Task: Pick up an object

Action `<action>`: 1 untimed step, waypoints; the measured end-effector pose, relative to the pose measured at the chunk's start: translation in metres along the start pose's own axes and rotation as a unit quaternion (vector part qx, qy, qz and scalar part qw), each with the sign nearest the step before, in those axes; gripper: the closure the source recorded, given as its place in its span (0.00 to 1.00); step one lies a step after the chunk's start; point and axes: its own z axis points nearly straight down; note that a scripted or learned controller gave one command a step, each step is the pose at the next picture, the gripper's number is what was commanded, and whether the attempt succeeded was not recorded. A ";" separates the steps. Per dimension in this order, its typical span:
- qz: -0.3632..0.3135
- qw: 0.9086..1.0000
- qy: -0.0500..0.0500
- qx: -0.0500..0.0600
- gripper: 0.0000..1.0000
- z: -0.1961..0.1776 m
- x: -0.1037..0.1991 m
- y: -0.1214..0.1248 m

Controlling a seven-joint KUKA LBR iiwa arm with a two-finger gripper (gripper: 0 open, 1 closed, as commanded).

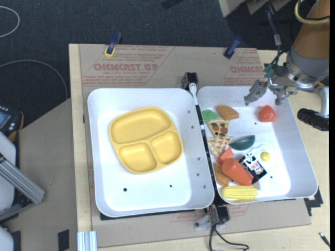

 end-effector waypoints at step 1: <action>-0.001 1.000 -0.001 -0.008 0.00 -0.009 0.000 0.003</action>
